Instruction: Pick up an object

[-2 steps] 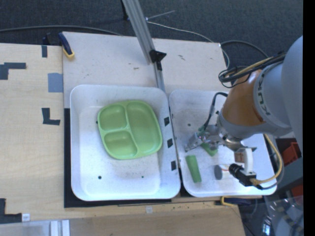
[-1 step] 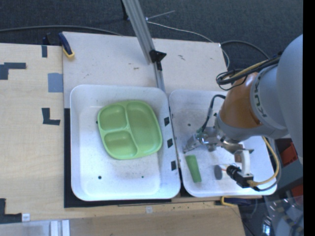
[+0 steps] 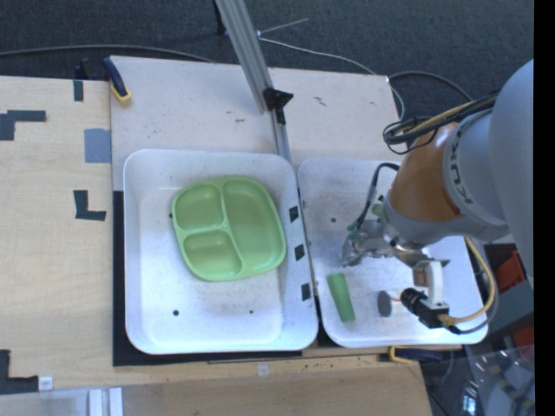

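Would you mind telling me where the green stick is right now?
The green stick lies in the right bin, near its front-left corner, just below the pincer and left of a small grey piece.

Even, bright overhead light, soft faint shadows, slightly grainy, no strong glare
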Motion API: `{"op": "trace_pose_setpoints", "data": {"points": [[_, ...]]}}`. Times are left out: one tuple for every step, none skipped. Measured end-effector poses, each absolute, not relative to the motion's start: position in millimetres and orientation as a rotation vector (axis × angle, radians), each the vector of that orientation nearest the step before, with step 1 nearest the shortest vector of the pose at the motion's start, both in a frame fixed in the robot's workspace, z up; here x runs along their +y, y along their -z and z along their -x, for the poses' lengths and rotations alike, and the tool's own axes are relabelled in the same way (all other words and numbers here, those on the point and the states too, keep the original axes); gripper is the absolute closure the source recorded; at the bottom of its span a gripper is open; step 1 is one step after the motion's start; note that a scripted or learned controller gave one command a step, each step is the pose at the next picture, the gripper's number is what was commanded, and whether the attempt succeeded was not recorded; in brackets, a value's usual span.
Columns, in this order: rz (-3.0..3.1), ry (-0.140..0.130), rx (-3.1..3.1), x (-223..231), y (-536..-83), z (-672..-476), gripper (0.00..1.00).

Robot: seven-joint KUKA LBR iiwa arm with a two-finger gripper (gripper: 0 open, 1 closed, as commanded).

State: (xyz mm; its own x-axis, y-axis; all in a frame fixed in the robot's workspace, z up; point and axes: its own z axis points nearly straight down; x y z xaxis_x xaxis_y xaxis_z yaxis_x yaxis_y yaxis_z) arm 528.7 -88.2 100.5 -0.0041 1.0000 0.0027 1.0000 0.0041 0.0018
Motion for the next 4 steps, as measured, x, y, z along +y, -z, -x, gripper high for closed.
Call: {"op": "trace_pose_setpoints", "data": {"points": [[2.222, 0.002, -2.223, -94.5, -155.6, -522.0, 1.0], [2.22, 0.003, -2.225, -87.0, -200.3, -523.8, 1.0], [2.222, 0.004, -2.226, -86.8, -253.1, -525.0, 1.0], [2.214, -0.001, -2.226, -39.8, -247.0, -521.0, 1.0]]}}
